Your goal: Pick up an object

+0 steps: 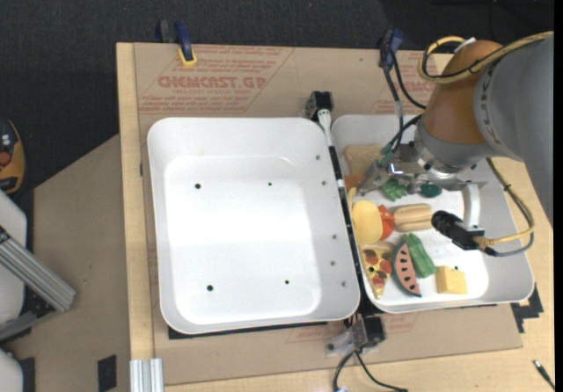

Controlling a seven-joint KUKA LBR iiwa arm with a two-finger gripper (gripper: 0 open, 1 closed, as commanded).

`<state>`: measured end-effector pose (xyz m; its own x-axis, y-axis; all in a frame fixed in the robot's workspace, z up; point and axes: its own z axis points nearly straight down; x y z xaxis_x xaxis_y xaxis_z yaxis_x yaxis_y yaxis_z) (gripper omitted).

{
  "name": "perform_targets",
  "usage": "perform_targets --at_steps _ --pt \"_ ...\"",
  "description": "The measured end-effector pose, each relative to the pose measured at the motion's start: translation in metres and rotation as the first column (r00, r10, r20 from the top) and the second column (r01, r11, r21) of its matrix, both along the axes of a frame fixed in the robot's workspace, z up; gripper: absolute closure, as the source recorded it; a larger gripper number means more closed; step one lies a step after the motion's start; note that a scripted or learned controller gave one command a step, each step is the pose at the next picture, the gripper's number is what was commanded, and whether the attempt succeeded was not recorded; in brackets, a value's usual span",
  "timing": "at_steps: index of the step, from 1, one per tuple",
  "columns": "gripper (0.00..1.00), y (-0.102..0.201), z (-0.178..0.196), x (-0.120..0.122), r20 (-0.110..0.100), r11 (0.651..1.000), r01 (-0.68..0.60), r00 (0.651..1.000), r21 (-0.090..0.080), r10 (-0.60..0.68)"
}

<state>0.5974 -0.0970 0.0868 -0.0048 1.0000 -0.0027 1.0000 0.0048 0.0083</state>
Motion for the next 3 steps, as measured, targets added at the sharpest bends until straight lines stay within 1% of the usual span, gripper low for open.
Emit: perform_targets --at_steps 1,2,3 --pt "0.0 0.0 -0.002 0.043 -0.004 1.0 0.002 1.0 0.002 -0.002" --pt "0.0 -0.012 -0.003 0.067 -0.024 1.0 0.0 1.0 0.006 0.0" --pt "0.0 0.003 -0.003 0.067 -0.021 1.0 0.003 1.0 0.002 -0.003"
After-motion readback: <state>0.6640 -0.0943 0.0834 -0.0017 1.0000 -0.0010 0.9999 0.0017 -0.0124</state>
